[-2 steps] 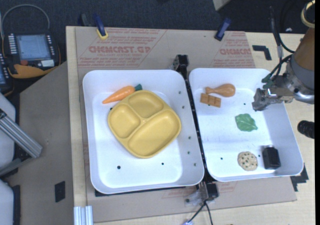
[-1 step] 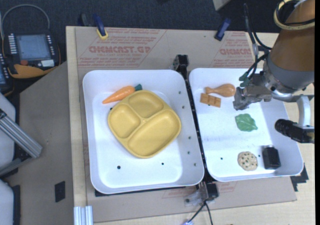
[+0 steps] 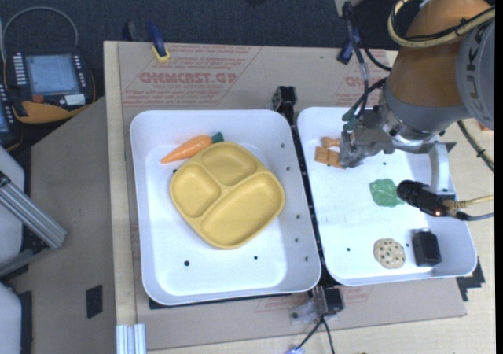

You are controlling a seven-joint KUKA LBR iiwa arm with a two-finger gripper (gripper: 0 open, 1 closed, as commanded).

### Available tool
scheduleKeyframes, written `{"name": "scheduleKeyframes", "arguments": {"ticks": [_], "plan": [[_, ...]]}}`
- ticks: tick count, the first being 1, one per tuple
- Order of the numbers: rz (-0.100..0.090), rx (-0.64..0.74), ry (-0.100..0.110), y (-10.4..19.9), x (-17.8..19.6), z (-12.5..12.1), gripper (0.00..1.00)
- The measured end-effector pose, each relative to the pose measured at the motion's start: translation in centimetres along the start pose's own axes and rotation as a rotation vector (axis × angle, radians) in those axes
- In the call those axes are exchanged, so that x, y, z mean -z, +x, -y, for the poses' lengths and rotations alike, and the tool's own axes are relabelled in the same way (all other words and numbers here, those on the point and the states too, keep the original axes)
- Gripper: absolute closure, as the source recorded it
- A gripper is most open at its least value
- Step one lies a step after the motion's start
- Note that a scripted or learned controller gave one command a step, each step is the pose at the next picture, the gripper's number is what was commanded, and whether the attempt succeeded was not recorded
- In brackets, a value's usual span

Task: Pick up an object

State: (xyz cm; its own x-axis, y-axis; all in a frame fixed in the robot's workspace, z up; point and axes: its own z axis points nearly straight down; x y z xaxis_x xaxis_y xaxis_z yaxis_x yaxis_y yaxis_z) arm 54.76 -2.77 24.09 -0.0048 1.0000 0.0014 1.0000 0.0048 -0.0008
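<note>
Lit evenly and brightly from above, with soft faint shadows, mild glare on white bins (image 3: 149, 187), slightly soft focus

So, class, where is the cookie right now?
The cookie lies in the right bin, near its front edge, just left of a black block and below the green piece.

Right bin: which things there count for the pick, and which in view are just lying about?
For the pick:
claw, low over the right bin
orange piece beside the claw
green piece
cookie
black block

Lying about:
yellow plate and carrot in the left bin
pendant
</note>
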Motion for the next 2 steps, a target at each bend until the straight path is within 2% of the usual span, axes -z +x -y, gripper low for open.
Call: {"name": "scheduleKeyframes", "arguments": {"ticks": [2], "plan": [[0.000, 0.001, -0.004, 10.9, -0.3, -4.1, 1.00]]}}
